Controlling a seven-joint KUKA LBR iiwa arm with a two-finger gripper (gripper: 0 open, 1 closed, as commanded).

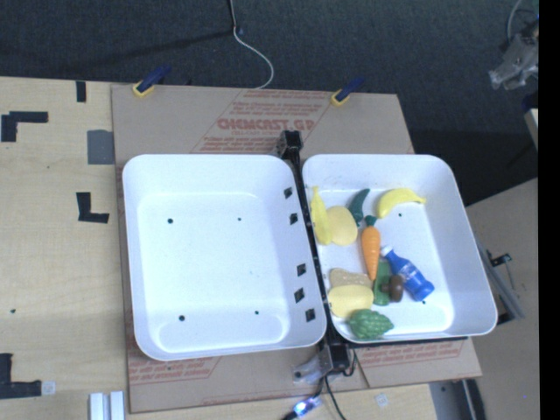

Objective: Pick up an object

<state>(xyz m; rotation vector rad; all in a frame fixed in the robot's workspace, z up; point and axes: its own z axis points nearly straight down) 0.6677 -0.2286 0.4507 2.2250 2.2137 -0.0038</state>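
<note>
The claw (516,59) shows as a blurred grey shape at the top right edge, well away from the carrot (371,247) and up over the dark floor; whether it is open or closed cannot be told, and nothing is seen in it.

The carrot lies near the middle of the right bin (455,234), its green top pointing away from the camera. Nearest the camera, below the carrot, sits a green leafy vegetable (369,324), and just above that a pale yellow lump (349,300) touching a tan piece (348,278). To the carrot's right lies a blue bottle (411,278), with a small dark brown thing (394,287) beside it. Left of the carrot rests a yellow rounded fruit (334,226). Beyond the carrot, up and to the right, lies a banana (398,201). The left bin (149,234) stands well left of the carrot, on a cardboard sheet (262,121).
</note>
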